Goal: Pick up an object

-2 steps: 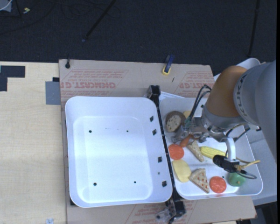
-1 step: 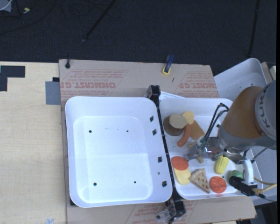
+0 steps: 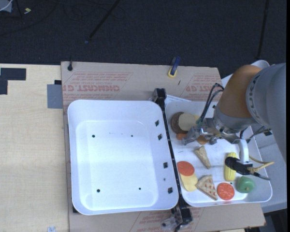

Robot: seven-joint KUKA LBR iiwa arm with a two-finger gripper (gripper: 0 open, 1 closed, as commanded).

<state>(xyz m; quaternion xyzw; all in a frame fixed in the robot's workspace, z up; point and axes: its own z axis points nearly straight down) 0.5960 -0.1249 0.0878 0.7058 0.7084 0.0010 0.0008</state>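
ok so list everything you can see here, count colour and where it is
white bins: two, side by side on the bench; every item lies in the right one
red discs: two, one mid-bin, one by the near edge
tan wedges: two, one mid-bin, one by the near edge
yellow piece: one, just below the mid-bin red disc
green round piece: one, near right corner
brown and cream round piece: one, far left corner
blue and yellow clamp: one, far edge of the cardboard
arm: grey with orange band, reaching in from the right
gripper: low over the right bin's far part
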